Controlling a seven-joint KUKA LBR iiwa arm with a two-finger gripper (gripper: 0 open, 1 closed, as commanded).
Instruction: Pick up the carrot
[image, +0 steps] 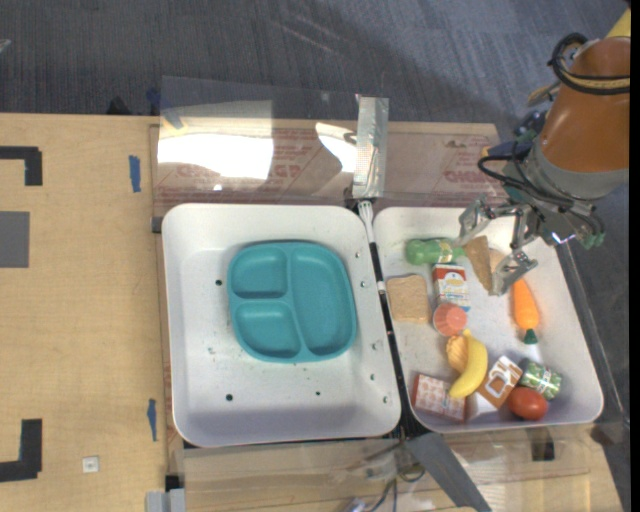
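The carrot lies in the right bin, toward its right wall, green end pointing near. The gripper hangs at the far end of that bin with its jaws spread open and nothing between them, to the far left of the carrot and almost over a wedge of bread. The likeliest failure is closing on the bread, or nudging the milk carton beside it. The carrot is also smooth and tapered, so a grip near its tip could squeeze it out toward the wall.
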